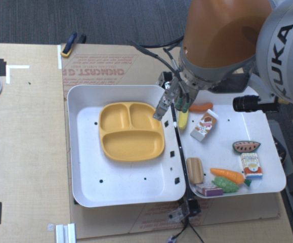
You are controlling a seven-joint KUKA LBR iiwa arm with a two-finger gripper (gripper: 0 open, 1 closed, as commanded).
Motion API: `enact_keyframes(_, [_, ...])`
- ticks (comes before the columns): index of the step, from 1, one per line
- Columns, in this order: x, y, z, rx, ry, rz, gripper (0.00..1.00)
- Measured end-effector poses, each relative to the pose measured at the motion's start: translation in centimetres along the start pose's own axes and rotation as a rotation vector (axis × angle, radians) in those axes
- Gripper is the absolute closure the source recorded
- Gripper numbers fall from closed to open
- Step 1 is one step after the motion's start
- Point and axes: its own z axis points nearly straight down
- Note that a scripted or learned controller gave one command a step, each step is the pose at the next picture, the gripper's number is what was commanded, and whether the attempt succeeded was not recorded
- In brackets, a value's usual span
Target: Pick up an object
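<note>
The gripper, its opening impossible to judge, hangs over the bin divider beside a yellow corn cob; centring above the cob before descending seems wise.

The arm reaches down, its end effector hanging low.
</note>
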Motion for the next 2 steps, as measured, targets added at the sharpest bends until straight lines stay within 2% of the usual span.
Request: enact_keyframes(2, [-0.22, 0.13, -1.94, -0.003, -0.006, -0.002, 1.00])
